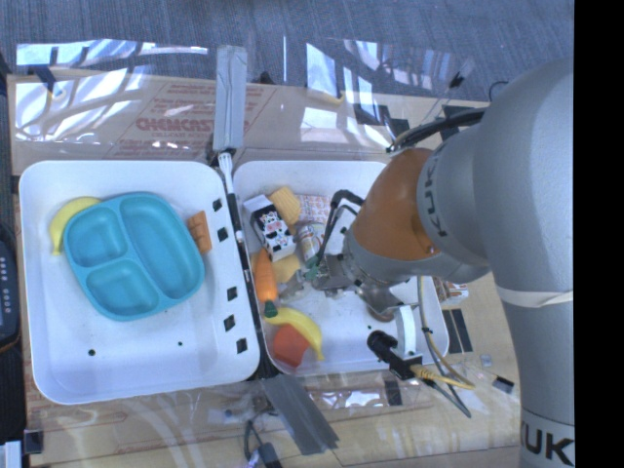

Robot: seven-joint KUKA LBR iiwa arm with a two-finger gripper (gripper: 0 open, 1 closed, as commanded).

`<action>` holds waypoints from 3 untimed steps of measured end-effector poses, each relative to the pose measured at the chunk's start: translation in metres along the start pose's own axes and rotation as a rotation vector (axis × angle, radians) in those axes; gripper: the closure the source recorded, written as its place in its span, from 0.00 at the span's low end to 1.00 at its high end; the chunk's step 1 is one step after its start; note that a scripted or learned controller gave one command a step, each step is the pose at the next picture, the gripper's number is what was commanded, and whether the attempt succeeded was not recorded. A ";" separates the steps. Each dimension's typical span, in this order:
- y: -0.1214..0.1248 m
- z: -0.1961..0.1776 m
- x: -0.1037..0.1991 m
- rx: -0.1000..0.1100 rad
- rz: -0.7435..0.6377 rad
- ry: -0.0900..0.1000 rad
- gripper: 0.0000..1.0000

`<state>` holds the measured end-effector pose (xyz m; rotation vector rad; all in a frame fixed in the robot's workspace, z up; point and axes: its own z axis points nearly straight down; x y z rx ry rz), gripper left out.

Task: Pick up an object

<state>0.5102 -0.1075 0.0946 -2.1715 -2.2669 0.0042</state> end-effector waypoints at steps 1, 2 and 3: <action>-0.034 0.004 0.002 0.000 -0.007 0.002 0.00; -0.033 -0.006 0.002 0.000 -0.011 0.001 1.00; -0.033 -0.006 0.002 0.000 -0.011 0.001 0.00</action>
